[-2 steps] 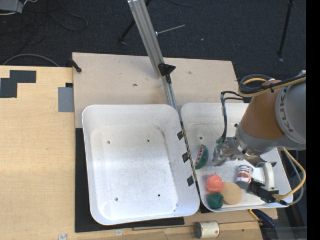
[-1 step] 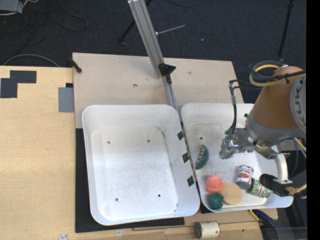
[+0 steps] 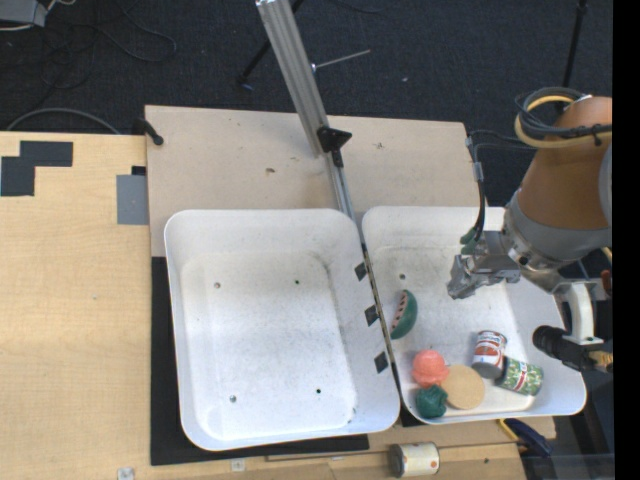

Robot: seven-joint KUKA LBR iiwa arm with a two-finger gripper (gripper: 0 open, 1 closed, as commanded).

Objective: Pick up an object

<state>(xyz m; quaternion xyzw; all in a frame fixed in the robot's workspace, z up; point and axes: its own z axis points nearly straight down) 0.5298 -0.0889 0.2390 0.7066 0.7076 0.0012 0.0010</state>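
Clustered at the right bin's (image 3: 395, 230) near edge lie a green ball (image 3: 432, 402), tan disc (image 3: 464, 387), orange ball (image 3: 429, 366) and cans (image 3: 489, 349). Gripper (image 3: 468, 276) hovers above them, jaw state untellable. Crowding risks a glancing, failed grasp.

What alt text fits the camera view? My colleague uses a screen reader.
The gripper hovers over the right bin, above a watermelon slice, two cans, and red, tan and green items at its near end.
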